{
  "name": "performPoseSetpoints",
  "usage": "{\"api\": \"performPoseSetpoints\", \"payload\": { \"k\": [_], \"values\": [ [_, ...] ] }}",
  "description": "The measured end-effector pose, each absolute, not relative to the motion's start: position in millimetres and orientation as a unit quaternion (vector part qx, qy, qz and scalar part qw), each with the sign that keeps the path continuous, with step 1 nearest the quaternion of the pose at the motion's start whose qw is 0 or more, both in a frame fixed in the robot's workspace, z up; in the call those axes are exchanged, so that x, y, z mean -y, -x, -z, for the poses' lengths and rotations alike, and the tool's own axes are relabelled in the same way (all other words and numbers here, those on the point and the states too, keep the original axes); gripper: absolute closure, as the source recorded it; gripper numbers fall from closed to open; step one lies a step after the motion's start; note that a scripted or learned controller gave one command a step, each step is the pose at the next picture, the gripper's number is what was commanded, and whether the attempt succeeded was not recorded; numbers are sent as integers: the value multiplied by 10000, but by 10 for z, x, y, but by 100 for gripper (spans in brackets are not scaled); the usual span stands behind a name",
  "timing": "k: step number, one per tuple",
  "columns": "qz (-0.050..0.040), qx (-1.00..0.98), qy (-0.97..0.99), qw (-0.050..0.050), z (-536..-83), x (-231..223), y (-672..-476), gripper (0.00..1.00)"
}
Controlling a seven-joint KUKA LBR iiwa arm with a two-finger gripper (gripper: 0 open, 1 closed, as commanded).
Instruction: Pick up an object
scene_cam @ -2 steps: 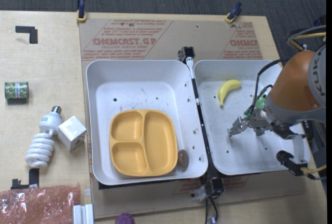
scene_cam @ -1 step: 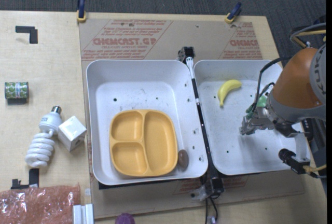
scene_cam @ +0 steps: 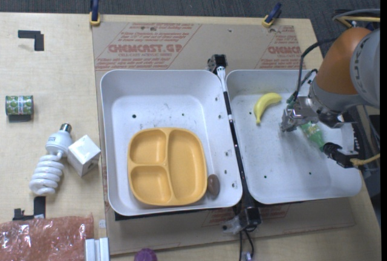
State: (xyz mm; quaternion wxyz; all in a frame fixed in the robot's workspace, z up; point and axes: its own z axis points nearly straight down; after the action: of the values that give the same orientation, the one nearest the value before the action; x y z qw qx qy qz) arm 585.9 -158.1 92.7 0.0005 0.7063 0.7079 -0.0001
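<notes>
The arm reaches in from the right of the frame, its gripper (scene_cam: 291,121) low over the right bin (scene_cam: 290,184); whether the fingers are open or closed cannot be told; a banana (scene_cam: 266,105) lies just left of it in the bin's upper part; a green object (scene_cam: 314,133) sits beside the gripper's right; the left bin (scene_cam: 163,87) holds a yellow 3-compartment plate (scene_cam: 167,166) and a small brown object (scene_cam: 213,185).

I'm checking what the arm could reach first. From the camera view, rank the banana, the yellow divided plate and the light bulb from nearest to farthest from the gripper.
1. Banana: in the right bin, just left of the gripper.
2. Yellow divided plate: in the left bin.
3. Light bulb: on the bench, beyond the left bin.
</notes>
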Motion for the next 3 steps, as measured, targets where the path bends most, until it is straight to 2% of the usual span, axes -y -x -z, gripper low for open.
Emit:
{"api": "performPoseSetpoints", "payload": {
  "k": [1, 2, 3],
  "values": [
    [1, -7080, -7062, 5, -927, 1581, -5859, 0],
    [1, -7086, -7056, 13, -1026, 1585, -5863, 100],
    [1, -7086, -7056, 13, -1026, 1585, -5863, 0]
  ]
}}
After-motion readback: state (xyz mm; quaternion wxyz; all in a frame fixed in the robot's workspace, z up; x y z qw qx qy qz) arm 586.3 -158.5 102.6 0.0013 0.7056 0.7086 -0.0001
